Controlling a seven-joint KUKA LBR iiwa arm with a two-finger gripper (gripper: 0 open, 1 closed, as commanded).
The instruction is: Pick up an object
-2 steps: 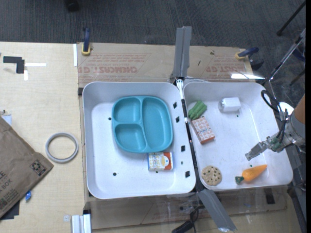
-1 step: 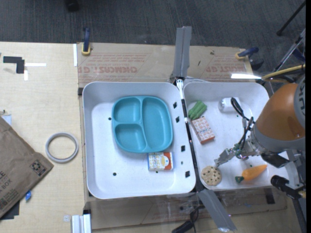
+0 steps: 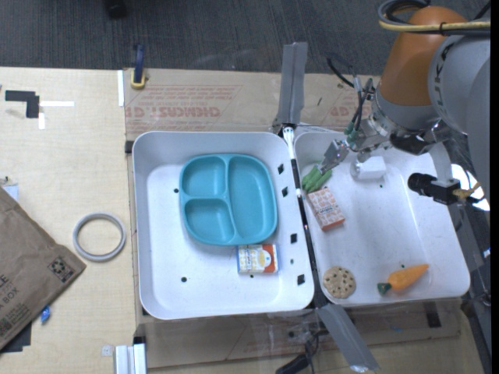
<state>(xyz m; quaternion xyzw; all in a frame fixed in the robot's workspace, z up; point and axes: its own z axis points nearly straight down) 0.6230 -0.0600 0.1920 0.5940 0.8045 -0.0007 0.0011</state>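
Camera view, looking down at a slant on the bench. Two shallow white bins side by side. Left bin holds a teal divided plate, three compartments, lying flat near the bin's middle; a small orange-and-white carton lies just below the plate's lower right corner, touching or nearly so. Right bin holds several small things: a green item at the upper left corner against the wall, a red-and-white packet just below it, a round cookie near the bottom left corner, and a toy carrot with a green top at lower right, well apart from the cookie. The arm enters from the right, orange band above the wrist, and hangs over the right bin's upper part. The gripper sits low near the bin's upper left, just above the green item; jaws too cluttered by cables and fittings to read, cannot tell whether spread or pressed together, and nothing visibly between them. On the bench left of the bins: a grey tape ring and a brown cardboard box at the left edge. Cardboard sheet with red print lies behind the bins.
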